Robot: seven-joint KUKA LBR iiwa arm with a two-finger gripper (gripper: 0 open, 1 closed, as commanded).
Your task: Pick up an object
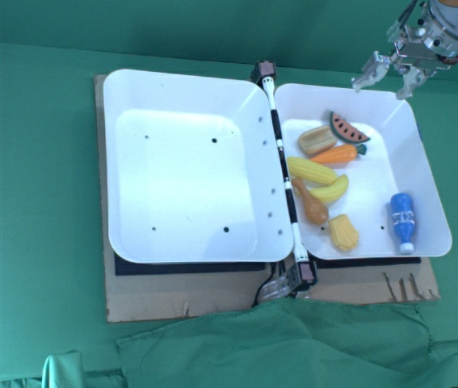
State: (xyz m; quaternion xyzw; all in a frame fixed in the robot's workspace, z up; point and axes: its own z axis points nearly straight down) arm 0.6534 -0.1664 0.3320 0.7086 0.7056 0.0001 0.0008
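Seven toys in right bin (422, 156); end effector (388, 73) open, above rim.

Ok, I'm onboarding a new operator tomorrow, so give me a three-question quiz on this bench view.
1. True or false: the hand holds a toy.
2. Which item lies nearest the right bin's right wall? A) carrot B) blue bottle C) watermelon slice
3. Fill in: all the toys lie in the ____ bin.

Key: 1 false, it hangs open above the bin's far rim; 2 B; 3 right.
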